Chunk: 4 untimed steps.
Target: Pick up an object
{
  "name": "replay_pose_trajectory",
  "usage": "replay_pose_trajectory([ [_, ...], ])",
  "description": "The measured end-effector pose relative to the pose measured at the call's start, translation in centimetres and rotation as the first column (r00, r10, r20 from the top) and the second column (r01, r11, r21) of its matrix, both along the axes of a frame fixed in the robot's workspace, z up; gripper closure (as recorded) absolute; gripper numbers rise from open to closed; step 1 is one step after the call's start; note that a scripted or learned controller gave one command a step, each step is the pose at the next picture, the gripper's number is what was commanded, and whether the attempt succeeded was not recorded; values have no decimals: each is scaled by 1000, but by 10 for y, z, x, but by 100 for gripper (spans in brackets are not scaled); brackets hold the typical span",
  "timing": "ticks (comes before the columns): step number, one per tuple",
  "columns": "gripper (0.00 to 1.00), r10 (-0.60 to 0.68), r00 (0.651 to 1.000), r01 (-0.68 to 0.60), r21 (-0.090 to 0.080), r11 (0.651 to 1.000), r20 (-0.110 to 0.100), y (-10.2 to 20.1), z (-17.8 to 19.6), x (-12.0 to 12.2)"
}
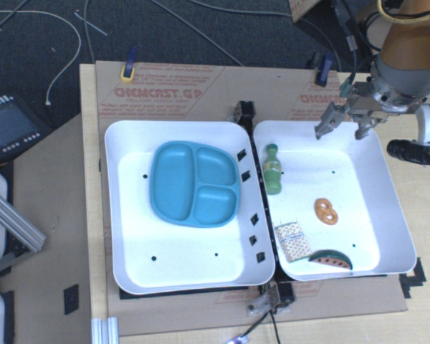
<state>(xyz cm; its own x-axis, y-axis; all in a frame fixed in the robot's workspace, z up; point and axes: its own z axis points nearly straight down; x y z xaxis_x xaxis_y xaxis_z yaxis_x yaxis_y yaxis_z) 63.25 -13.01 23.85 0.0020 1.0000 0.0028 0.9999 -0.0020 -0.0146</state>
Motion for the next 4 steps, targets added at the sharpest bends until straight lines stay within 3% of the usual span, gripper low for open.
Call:
replay_pose_trajectory([
  [1, 0, 3, 1000, -3, -2, 1000, 14, 0, 8, 2],
  [4, 0, 3, 1000, -3, -1, 1000, 9, 25, -144, 2],
])
